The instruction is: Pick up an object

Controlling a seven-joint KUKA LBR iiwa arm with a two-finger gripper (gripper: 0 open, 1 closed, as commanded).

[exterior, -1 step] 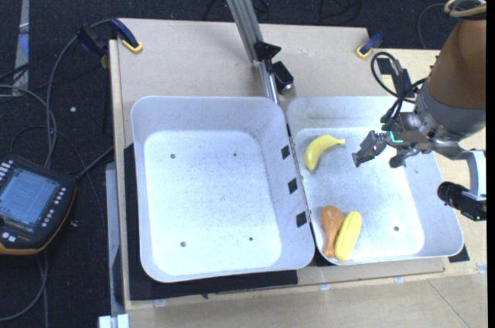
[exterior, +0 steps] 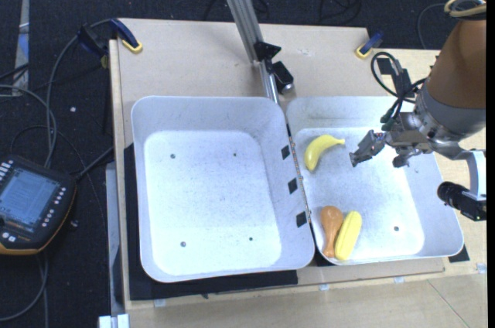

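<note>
The grey arm with its orange band reaches in over the right-hand shallow white plastic bin (exterior: 433, 237), and its two-finger gripper (exterior: 371, 148) hangs above the upper middle of that bin's floor. The dark fingers point toward the bin divider, and nothing lies between them; whether they are spread or drawn together is too small to tell from this angle, so I cannot tell their state.

Three candidates for the pick sit in this same bin. The small curved yellow plastic banana (exterior: 319, 148) lies just beyond the fingertips, on the side toward the divider, near them but apart. Well apart from the jaws, toward the bin's front edge, lie the orange carrot-shaped toy (exterior: 330, 228) and the pale yellow oblong toy resembling a corn cob (exterior: 348, 234), touching each other side by side against the front wall. The left-hand shallow white plastic bin (exterior: 155, 164), on the far side of the divider from the jaws, carries only dark speckles on its floor.

As a judgement, the task is at an early stage: no object is lifted, and all three toys rest on the bin floor. What remains is the whole grasp, namely choosing a toy, bringing the jaws around it, closing, and raising it. The banana looks the likeliest target, being nearest the fingertips.
</note>
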